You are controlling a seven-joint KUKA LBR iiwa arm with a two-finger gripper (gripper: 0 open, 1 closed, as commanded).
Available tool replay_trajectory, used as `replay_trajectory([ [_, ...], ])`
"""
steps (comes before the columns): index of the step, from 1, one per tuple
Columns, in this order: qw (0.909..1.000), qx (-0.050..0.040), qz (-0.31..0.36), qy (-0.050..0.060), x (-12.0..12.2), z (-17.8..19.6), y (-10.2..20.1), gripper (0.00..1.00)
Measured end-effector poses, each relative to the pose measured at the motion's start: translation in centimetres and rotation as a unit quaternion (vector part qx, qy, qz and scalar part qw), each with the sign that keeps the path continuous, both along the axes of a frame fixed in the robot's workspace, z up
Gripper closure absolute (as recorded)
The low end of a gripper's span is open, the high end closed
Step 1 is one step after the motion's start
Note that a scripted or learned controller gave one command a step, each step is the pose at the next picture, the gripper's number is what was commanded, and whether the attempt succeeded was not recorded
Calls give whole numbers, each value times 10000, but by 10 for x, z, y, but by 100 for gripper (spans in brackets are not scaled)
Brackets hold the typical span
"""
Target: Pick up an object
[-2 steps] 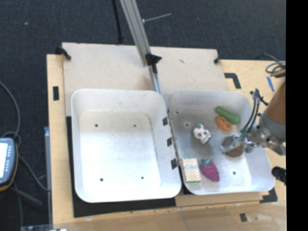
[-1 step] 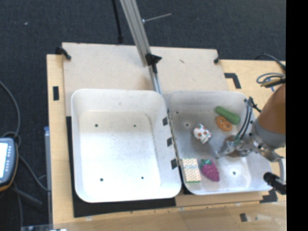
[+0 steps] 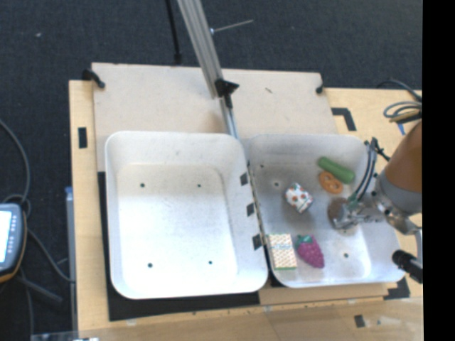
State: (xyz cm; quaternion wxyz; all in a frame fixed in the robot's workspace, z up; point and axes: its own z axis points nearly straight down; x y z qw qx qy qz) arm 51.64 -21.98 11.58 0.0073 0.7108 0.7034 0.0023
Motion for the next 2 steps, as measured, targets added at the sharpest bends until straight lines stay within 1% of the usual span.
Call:
replay_trajectory([
  [1,10000,22,49,36,-1,44,0,100],
  [2,10000,14,65,21,3,109,-5,100],
])
